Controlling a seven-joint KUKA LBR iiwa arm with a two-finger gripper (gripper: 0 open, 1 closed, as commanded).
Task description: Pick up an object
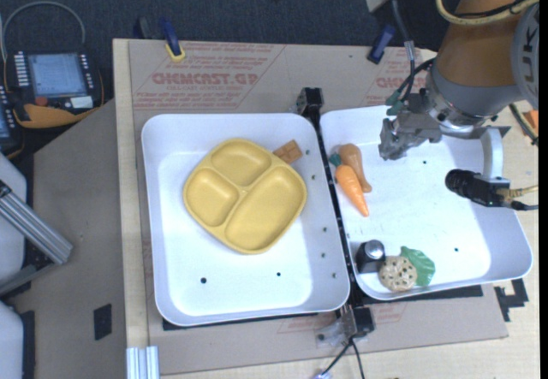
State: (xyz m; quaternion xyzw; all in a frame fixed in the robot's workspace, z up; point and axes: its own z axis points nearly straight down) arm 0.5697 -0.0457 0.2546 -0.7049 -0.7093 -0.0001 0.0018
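Reaching in from the right, the grey arm with its orange band hangs its gripper [396, 145] over the upper part of the right bin [479, 236], and from where I stand I cannot tell how it is set. Nothing is visibly caught in it. Just to its left, near the bin's left wall, lies an orange carrot [351, 187] with a second carrot-like piece [353, 161] touching it. At the bin's lower edge sit a small dark round object [371, 253], a speckled cookie-like disc [397, 273] and a green leafy piece [419, 263], clustered together. The left bin [171, 223] holds a yellow divided plate [245, 195] with a small brown block [288, 151] at its upper right rim.
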